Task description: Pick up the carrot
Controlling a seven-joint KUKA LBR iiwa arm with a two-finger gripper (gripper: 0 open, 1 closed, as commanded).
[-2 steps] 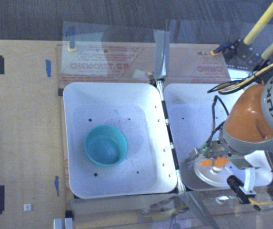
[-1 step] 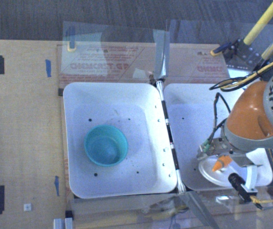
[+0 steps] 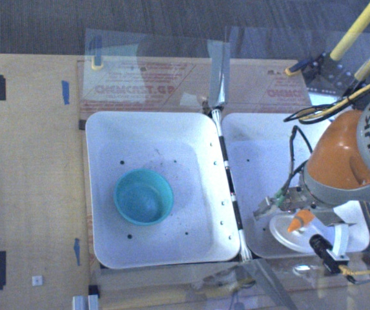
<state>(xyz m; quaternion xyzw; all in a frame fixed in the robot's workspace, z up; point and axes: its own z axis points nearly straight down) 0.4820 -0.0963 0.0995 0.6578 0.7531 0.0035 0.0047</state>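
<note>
Pale wooden tabletop [image 3: 30,192] fills the left of the scene, marked with a few black corner brackets and short strips of blue tape, and dark grey carpet runs along the far edge. Next to the right comes the first of two shallow white plastic bins, the left bin [image 3: 107,134], which carries a single round teal plastic bowl [image 3: 143,197] sitting upright toward its near left part, with a scatter of small dark specks on the floor around it. Just beside it, rim touching rim along the middle seam, lies the right bin [image 3: 256,141]. In its near part rests one white oval plate or dish [image 3: 289,233], and over that dish shows one small orange carrot [image 3: 299,222], a short stub tilted slightly. The grey arm with its orange band [image 3: 339,154] reaches in from the right and hangs directly above the carrot, with the tool [image 3: 288,205] low over the dish. Whether the tool is apart or closed I cannot tell, as the wrist hides its tips. Judged from this, the approach looks largely made, but a secure grasp is not shown and the lift is left to do. Counted: two bins, one bowl, one dish, one carrot.
</note>
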